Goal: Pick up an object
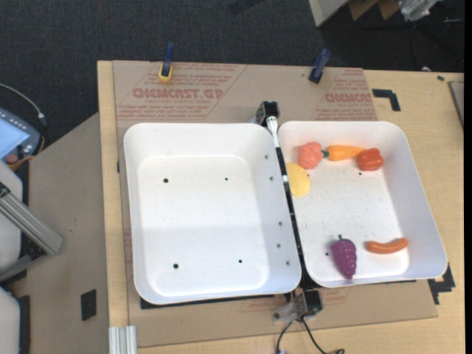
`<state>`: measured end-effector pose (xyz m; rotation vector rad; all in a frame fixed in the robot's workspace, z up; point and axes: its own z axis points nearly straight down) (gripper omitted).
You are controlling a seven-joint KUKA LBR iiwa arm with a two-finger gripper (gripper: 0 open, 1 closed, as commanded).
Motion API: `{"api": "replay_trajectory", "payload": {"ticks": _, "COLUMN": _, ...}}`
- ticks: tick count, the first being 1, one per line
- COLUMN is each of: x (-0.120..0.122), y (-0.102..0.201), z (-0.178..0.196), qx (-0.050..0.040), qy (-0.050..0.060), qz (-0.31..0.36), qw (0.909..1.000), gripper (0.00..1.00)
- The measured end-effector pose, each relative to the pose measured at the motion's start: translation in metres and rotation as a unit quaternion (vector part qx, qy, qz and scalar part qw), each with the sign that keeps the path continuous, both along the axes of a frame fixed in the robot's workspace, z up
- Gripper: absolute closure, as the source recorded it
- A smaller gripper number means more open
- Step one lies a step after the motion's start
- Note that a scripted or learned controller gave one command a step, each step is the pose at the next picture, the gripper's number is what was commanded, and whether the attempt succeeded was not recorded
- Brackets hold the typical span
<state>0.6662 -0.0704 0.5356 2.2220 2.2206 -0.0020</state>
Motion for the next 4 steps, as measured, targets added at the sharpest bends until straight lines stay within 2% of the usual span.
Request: {"api": "replay_trajectory", "payload": {"ticks": 4, "x": 0.0, "y": 0.024, "z": 0.0, "qx": -0.0001, "qy": 0.0, "qz": 0.0, "qw": 1.0, "gripper": 1.0}}
